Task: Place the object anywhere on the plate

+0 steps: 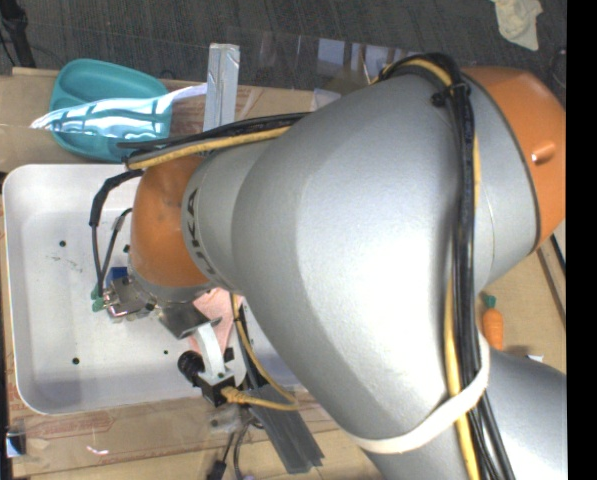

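My hand (pixel 128 301) over the white bin (pixel 40 268)
Open or closed, I could not tell.

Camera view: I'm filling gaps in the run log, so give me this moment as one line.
arm: over left bin | pink thing: partly hidden under arm | grasp: cannot tell

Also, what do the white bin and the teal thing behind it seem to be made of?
The white bin looks like moulded plastic, fairly matt: smooth walls, rounded corners. The teal thing seems hard plastic with a soft sheen on its curved top. The film across it is probably thin clear plastic, judging by its bright creases.
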You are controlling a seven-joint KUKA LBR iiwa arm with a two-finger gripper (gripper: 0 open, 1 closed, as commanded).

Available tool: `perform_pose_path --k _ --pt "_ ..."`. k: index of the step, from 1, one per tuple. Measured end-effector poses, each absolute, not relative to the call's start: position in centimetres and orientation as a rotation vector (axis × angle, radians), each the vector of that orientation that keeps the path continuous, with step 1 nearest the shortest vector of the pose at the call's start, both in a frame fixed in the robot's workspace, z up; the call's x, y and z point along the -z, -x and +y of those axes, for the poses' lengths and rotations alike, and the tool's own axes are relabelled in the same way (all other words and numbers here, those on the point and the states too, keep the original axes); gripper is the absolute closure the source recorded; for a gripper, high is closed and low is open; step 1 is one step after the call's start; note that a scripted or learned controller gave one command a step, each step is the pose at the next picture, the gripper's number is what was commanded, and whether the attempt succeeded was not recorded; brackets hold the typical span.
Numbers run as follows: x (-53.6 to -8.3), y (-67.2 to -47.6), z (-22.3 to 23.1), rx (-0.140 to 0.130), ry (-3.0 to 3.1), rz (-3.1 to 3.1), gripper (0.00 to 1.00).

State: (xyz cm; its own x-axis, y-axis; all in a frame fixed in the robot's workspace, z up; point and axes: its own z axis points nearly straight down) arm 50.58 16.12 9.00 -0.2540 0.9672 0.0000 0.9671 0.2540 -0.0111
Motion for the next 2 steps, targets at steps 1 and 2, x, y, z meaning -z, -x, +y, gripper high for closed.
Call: perform_pose_path --k 1,2 --pt "-12.6 -47.6 19.8 -0.009 1.68 -2.649 1.0" --pt "-17.0 -47.7 12.9 -0.006 1.501 -2.756 1.0"
